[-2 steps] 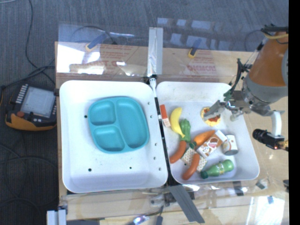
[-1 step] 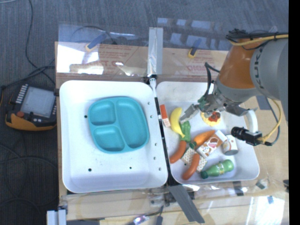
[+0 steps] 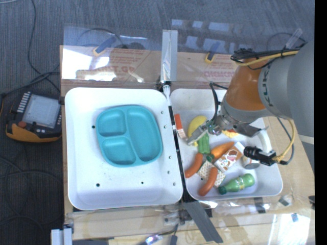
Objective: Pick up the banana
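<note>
The robot's hand (image 3: 204,130) hangs low in the right bin (image 3: 271,185), its tips just beside the yellow banana (image 3: 196,124); whether it is open or closed cannot be told. The banana lies near the bin's left wall, above a green pepper (image 3: 205,145), two carrots (image 3: 222,149) and a green bottle (image 3: 237,183). A blue divided plate (image 3: 127,135) sits in the left bin (image 3: 82,152).

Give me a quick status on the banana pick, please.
End effector low in right bin, beside banana. Banana not lifted. Carrots and green piece crowd it.
</note>
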Robot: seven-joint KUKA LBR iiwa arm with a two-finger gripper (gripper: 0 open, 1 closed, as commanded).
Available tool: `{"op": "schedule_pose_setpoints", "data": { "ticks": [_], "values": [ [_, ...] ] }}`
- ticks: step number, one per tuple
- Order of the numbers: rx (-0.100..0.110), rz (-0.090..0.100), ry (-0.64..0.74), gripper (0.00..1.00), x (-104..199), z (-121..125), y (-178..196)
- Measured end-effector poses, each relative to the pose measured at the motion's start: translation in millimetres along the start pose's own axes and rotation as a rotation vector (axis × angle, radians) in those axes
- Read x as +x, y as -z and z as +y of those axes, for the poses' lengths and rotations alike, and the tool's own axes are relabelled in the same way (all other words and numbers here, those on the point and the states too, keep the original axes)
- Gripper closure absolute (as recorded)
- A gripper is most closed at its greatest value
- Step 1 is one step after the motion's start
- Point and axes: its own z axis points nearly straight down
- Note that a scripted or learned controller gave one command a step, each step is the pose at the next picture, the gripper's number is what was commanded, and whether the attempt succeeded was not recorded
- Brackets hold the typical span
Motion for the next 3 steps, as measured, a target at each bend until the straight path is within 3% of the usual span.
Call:
{"op": "schedule_pose_setpoints", "data": {
  "ticks": [1, 2, 3],
  "values": [
    [0.003, 0.003, -0.114, 0.0, -18, -37, 2],
    [-0.005, -0.004, -0.075, 0.0, 0, 9, 0],
    [0.009, 0.004, -0.115, 0.0, -19, -32, 71]
  ]
}}
